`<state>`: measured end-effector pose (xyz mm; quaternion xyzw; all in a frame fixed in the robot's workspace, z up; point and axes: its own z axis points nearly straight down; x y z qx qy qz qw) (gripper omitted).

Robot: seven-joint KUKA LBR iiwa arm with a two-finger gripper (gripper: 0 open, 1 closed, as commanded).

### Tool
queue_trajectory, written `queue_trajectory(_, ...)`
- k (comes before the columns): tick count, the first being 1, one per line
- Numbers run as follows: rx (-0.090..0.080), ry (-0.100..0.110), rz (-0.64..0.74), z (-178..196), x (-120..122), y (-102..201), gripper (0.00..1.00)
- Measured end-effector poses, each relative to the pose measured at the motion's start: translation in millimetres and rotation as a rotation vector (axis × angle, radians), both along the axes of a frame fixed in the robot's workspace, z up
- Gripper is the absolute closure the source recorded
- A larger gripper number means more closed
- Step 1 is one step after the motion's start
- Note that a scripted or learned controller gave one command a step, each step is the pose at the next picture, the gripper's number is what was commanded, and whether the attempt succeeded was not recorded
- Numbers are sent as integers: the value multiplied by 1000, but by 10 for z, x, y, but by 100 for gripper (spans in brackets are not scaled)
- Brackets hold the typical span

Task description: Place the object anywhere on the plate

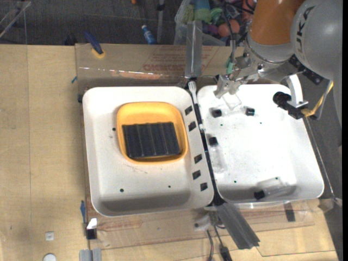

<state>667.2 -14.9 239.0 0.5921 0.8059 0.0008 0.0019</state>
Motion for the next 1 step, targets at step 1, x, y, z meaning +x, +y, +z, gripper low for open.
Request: queue_trajectory(1, 0, -1, 131, 174, 2, 74, 100)
